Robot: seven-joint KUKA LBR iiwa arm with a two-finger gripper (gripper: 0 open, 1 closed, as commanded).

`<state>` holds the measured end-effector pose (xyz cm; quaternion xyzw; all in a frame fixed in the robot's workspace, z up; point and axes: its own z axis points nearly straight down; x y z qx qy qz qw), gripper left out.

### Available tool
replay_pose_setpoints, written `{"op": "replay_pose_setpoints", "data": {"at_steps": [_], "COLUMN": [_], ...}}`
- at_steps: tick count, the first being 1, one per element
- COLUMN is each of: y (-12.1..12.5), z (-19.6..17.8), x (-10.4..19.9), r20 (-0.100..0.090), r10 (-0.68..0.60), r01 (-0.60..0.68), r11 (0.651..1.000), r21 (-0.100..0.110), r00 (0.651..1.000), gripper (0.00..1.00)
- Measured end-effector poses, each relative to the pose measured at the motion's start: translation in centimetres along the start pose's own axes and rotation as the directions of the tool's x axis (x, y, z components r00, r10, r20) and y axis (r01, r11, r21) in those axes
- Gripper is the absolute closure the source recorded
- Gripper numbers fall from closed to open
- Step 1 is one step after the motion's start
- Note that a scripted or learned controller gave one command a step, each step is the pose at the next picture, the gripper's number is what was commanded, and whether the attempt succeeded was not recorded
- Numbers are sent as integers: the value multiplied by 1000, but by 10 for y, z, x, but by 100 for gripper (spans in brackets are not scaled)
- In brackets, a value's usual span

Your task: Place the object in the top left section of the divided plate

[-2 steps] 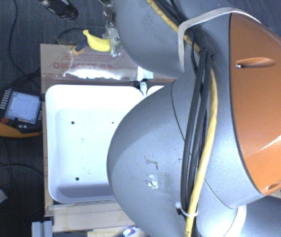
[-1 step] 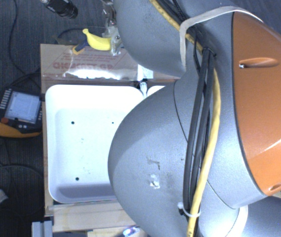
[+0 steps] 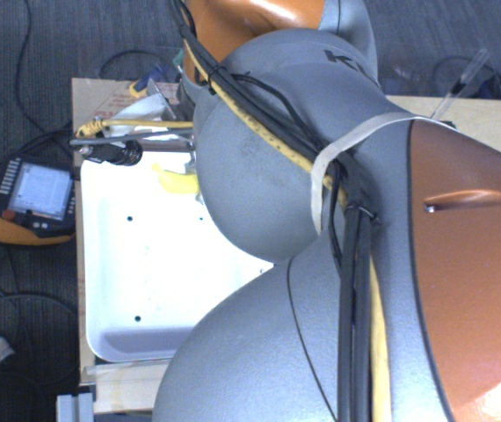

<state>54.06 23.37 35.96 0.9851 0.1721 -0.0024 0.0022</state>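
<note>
The arm's grey shell (image 3: pixel 268 165) looks like smooth painted metal with a soft sheen, its orange sections (image 3: pixel 259 3) glossy under the light. Black rubbery cables (image 3: pixel 352 262) run along it, bound by a pale cloth-like strap (image 3: pixel 338 152). The white bin (image 3: pixel 145 271) appears smooth plastic; the floor (image 3: pixel 22 60) is dark, rough carpet.

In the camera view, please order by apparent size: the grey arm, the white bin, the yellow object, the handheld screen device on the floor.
1. Grey robot arm, though nearest the camera
2. Shallow white bin
3. Orange-edged handheld screen device
4. Small yellow object, partly hidden
</note>
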Motion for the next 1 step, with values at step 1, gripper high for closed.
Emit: {"op": "replay_pose_setpoints", "data": {"at_steps": [1], "y": [10], "z": [14], "x": [-44], "r20": [0], "r10": [-175], "r01": [175], "r11": [985], "r21": [-1], "r00": [985], "gripper": [100]}}
